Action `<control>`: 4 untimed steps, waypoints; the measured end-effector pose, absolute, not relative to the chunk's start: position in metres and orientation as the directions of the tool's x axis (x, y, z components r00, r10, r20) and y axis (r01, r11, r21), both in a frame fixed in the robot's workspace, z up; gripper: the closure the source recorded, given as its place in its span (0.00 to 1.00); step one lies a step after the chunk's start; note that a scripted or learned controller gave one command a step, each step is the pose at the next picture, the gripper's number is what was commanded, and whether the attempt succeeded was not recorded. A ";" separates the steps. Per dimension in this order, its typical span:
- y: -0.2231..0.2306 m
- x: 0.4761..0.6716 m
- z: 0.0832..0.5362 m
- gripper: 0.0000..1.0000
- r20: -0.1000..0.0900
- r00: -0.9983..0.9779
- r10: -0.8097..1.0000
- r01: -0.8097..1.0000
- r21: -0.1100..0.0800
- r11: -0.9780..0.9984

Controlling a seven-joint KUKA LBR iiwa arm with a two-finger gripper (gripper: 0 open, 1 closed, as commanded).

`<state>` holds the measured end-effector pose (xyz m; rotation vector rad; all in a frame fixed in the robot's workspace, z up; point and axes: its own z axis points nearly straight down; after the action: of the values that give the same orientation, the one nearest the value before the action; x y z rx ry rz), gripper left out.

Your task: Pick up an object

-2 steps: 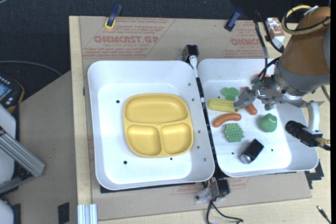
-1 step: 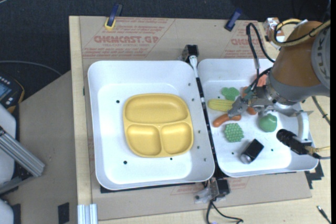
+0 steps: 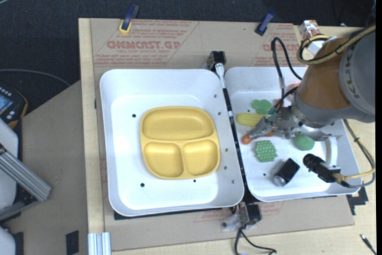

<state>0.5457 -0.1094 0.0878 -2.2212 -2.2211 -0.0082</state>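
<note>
On the surface (image 3: 179, 39) sit two white bins. The left bin (image 3: 119, 128) holds a yellow divided tray (image 3: 179, 141). Over the right bin (image 3: 256, 179), the arm's claw (image 3: 267, 128) hangs low among a yellow piece (image 3: 246, 119), a green leaf-shaped piece (image 3: 261, 106), a green bumpy ball (image 3: 265, 150) and a black block (image 3: 286, 171).
</note>
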 end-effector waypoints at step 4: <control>-0.117 0.543 0.227 1.00 -0.002 -0.001 1.000 1.000 0.007 0.001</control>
<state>0.5433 -0.1173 0.2273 -2.2247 -2.2268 -0.0052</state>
